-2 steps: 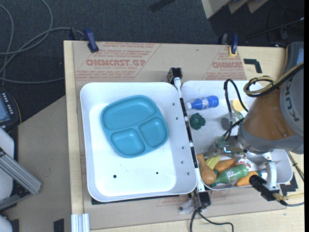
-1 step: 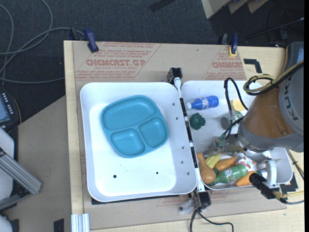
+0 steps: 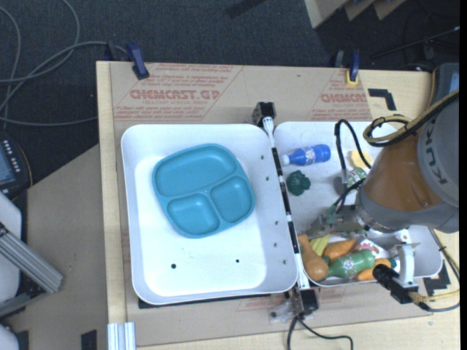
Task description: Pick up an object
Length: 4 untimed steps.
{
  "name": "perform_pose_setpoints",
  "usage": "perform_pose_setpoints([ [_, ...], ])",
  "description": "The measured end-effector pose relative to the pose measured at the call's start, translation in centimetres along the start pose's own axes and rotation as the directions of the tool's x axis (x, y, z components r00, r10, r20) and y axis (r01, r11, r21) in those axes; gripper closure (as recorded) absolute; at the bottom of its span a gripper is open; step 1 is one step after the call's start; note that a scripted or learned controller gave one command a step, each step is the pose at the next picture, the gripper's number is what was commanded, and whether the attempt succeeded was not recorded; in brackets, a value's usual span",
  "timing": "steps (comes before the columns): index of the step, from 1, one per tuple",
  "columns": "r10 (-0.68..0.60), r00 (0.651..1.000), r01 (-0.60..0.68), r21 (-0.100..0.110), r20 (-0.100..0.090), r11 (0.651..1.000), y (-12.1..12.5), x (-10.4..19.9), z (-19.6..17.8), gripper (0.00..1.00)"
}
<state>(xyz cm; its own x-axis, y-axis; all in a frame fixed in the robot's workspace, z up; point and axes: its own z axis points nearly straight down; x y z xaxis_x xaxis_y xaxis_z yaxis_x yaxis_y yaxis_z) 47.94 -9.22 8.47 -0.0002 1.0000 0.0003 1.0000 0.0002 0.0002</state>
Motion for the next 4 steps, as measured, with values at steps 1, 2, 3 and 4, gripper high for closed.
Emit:
perform_pose_setpoints([
  [1,0.002,1.000,-0.002,-0.003,0.003,1.000,2.6,-3.2,0.0,0.00],
  [2,-0.003,1.000,0.003,-0.010,0.005,1.000,13.6,-6.2,-0.1,0.00],
  [3,-0.010,1.000,0.010,0.044,-0.001,0.999,17.9,-0.7,0.7,0.00],
  [4,-0.004,1.000,0.004,0.046,-0.005,0.999,17.8,-0.8,-0.4,1.00],
])
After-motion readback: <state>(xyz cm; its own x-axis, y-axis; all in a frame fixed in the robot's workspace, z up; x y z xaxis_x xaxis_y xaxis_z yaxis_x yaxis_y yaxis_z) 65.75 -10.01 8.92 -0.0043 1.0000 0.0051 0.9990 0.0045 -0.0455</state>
